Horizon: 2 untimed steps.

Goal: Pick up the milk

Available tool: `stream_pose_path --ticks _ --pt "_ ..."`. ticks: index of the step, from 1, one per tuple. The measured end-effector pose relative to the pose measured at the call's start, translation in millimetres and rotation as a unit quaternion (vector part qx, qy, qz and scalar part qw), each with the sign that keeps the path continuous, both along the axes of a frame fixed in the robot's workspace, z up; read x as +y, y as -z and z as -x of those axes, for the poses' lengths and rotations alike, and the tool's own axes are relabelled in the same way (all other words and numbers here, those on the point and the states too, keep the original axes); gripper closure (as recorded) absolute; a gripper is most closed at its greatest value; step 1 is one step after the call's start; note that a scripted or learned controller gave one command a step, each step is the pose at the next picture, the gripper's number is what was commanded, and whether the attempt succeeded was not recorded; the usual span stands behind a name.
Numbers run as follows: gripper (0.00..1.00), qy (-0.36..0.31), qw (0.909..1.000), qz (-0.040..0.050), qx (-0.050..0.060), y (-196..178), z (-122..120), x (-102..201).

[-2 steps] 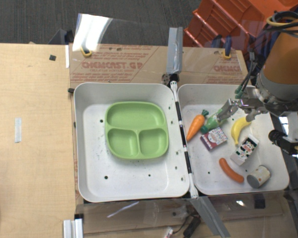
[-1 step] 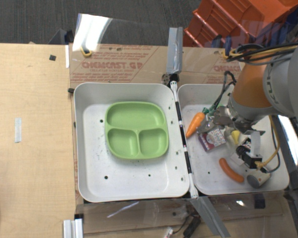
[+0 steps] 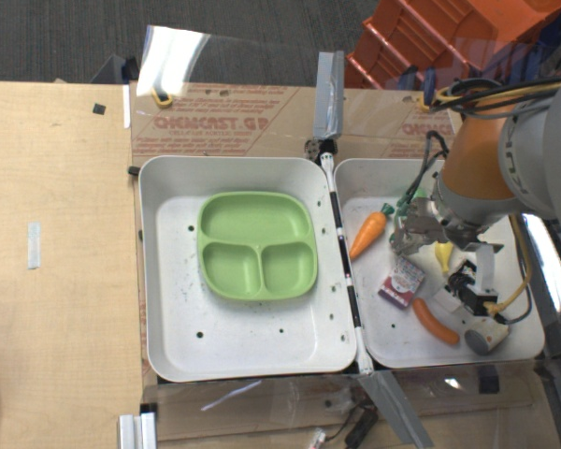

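Green tray [image 3: 258, 244] in left bin [image 3: 168, 279]; carrot [image 3: 367, 234] right bin [image 3: 379, 330].

One fixed camera looks down slantwise, seemingly from the front, on both bins [image 3: 159, 251]

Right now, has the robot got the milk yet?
Not yet, as far as this view shows. Done: the arm has reached into the right bin, and its gripper hangs just above the milk. In hand: nothing that I can see; the small carton lies on the bin floor between the carrot and the sausage. Left: grab the milk and lift it.
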<state>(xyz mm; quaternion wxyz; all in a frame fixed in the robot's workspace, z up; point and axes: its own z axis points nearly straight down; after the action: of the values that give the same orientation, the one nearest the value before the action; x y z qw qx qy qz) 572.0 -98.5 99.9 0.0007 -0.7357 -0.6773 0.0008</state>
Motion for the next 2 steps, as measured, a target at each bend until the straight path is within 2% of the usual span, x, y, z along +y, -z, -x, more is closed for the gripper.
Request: stream_pose_path --ticks 1,2 --pt "0.00 0.000 1.0000 0.0000 0.000 0.0 0.0 -0.1" --pt "0.00 -0.047 0.9989 -0.0007 0.001 9.5 80.7 1.3"
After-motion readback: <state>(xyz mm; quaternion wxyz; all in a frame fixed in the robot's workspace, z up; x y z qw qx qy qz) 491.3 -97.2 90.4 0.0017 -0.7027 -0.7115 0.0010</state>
